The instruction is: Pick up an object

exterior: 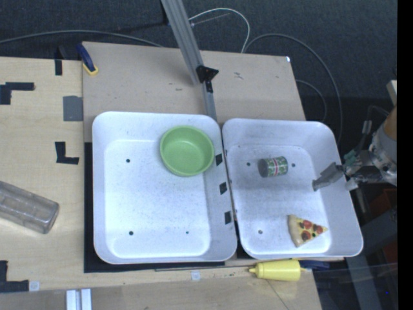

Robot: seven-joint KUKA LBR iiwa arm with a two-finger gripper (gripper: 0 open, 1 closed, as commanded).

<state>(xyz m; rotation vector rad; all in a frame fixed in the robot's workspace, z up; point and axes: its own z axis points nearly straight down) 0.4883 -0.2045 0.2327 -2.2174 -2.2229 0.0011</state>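
A small can (273, 166) with a green and red label lies on its side in the upper middle of the right bin (326, 136). A toy pizza slice (304, 229) rests near that bin's front right corner. A green bowl (187, 150) sits upright at the top right of the left bin (110, 192). My gripper (326, 177) reaches in over the right bin's right rim, to the right of the can and above the pizza slice, touching neither. Nothing is visibly held.
A yellow mustard bottle (279, 270) lies on the bench just in front of the right bin. A clear plastic cylinder (26, 208) lies at the far left. A grey pole (186, 34) slants up behind the bins, and cables (222, 15) loop behind it.
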